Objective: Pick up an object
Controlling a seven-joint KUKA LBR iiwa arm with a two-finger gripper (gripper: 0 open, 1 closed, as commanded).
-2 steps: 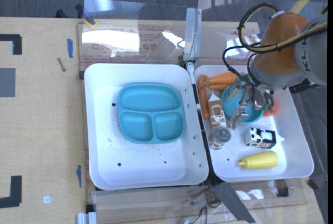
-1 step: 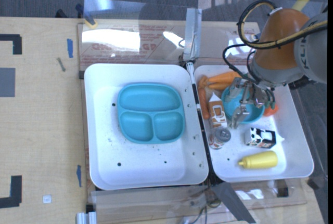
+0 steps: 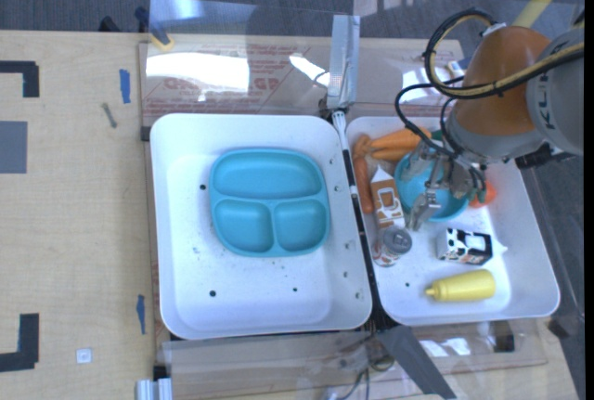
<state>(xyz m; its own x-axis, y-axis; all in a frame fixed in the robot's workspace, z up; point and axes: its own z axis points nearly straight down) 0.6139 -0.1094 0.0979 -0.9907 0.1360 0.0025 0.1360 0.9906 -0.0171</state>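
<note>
Hovering end effector (image 3: pixel 432 200) over blue bowl (image 3: pixel 419 183), yellow bottle (image 3: pixel 460 287) lying left-right

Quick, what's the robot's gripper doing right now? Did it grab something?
Gripper: down in the right bin over the blue bowl; whether it is open, shut or holding anything cannot be told.

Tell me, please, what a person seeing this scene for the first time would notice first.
Most striking is the big blue divided plate, lying alone in the middle of the left bin. Next comes the grey and orange arm, reaching from the right over the right bin, with its gripper low above a blue bowl among crowded small things. A yellow bottle lies near that bin's front edge.
</note>
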